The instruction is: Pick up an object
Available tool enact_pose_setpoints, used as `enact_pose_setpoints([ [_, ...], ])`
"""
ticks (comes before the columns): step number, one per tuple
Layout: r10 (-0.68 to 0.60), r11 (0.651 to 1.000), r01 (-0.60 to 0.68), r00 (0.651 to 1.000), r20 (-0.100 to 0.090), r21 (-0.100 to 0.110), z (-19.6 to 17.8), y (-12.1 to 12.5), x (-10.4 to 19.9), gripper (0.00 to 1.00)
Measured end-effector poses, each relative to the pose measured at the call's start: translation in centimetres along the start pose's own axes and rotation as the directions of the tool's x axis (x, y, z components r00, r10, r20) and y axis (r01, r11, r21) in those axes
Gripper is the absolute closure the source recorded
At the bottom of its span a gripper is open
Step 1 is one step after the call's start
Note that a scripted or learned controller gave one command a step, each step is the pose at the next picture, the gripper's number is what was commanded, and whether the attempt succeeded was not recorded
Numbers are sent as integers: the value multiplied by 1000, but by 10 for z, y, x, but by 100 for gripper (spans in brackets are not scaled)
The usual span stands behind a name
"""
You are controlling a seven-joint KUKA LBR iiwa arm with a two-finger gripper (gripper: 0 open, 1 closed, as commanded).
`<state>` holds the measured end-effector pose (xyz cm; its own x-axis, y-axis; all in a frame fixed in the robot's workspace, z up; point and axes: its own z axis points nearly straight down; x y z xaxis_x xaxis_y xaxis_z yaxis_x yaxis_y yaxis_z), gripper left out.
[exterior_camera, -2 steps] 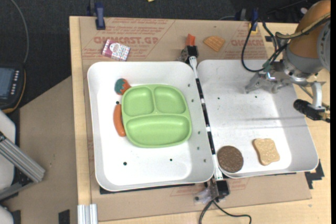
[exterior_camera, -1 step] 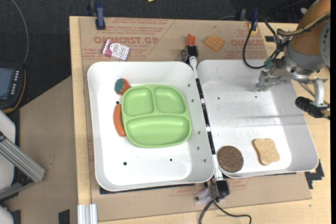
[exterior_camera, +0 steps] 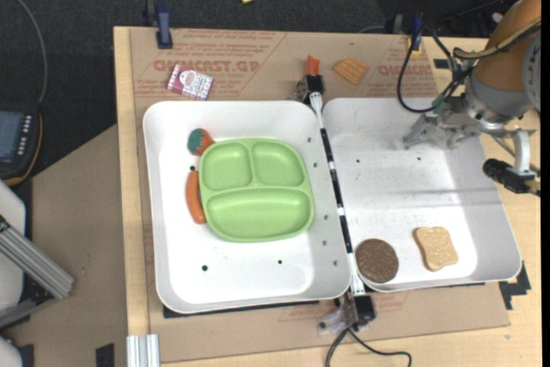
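Two foods (exterior_camera: 436,247) below hand (exterior_camera: 436,133)

Grey arm (exterior_camera: 507,82), orange band (upper part), black cable

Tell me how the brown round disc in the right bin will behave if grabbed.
The disc lies flat and looks thin, so gripping its edge may be awkward. It rests against the bin wall, which could block one side. Stood on edge, it would probably roll.

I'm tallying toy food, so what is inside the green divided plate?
The green divided plate shows three bare compartments. An orange sausage lies against its left rim; anything beneath the plate is covered.
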<state>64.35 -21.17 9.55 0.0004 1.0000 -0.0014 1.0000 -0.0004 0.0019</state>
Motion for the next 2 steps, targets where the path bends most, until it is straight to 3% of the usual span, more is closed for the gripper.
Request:
enact_pose_setpoints([
  [1, 2, 1000, -2, 1000, -2, 4, -32, -38, 6, 0],
  [2, -6, 1000, 6, 1000, -7, 9, 14, -66, 87, 0],
])
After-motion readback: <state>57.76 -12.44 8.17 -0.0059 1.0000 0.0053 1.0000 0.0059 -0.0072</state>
